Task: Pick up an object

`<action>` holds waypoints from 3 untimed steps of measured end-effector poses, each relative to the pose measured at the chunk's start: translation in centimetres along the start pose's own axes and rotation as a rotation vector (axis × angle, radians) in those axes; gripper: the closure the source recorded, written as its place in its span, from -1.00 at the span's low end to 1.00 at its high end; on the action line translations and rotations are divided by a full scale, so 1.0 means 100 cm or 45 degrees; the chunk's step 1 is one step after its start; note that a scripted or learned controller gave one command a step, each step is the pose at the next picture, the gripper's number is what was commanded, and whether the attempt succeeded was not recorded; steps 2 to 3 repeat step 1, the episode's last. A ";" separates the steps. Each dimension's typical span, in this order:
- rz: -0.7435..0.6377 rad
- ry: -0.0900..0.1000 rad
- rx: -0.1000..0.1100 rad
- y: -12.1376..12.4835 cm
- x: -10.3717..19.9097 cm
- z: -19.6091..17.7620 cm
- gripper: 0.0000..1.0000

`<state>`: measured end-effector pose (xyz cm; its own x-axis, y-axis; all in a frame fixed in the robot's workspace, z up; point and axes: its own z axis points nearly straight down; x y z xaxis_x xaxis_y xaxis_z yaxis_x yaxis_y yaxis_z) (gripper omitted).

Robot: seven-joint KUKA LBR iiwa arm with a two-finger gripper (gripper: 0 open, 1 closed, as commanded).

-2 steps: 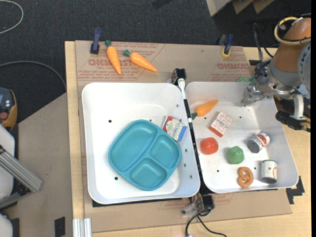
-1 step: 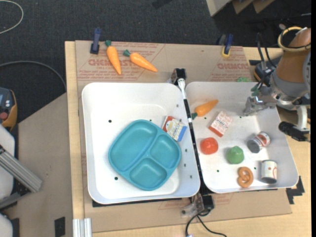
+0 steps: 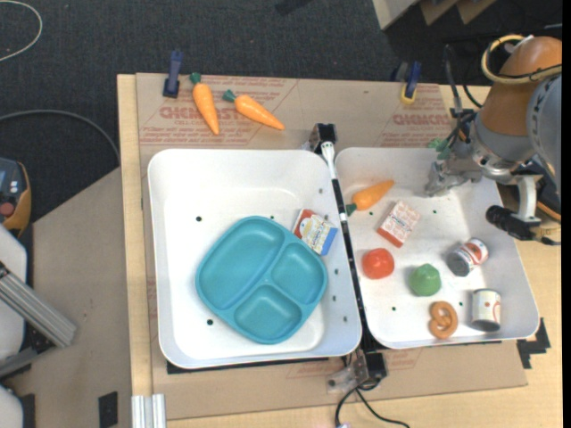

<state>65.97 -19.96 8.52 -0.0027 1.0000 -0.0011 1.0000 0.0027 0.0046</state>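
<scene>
Objects for pick-up sit mostly in the right bin (image 3: pixel 526 303): orange carrot (image 3: pixel 372 193) at its upper left corner area, just beside the divider w/ the left bin (image 3: pixel 165 239); red-and-white packet (image 3: pixel 398 223) below-right of that carrot, tilted; red tomato-like item (image 3: pixel 378 264) near the bin's left wall; green round item (image 3: pixel 426 279) just right of it, apart; pretzel (image 3: pixel 442 318) near the lower edge; silver can (image 3: pixel 484 309) beside the pretzel, lying on its side; second small can (image 3: pixel 467 256) w/ red label above it, also on its side. Left bin holds a blue compartment tray (image 3: pixel 261 279), set at a slant, plus a small printed box (image 3: pixel 315 233) touching the tray's upper right rim, close to the divider. Two more carrots (image 3: pixel 206 107) (image 3: pixel 257 110) lie on the cardboard (image 3: pixel 268 390) behind the bins, outside both, near a blue clamp (image 3: pixel 171 75). Arm (image 3: pixel 517 105) enters from the right; gripper (image 3: pixel 442 175) is over the right bin's upper part, right of the orange carrot and apart from it, above the packet. Jaws: state cannot be told, detail too small; nothing seen between them. Bench surface is tan cardboard over dark floor (image 3: pixel 80 25).
</scene>
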 end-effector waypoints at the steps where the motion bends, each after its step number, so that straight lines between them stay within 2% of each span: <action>1: 0.006 0.002 0.009 -0.024 -0.025 0.000 1.00; 3: 0.006 0.002 0.009 -0.024 -0.025 0.000 1.00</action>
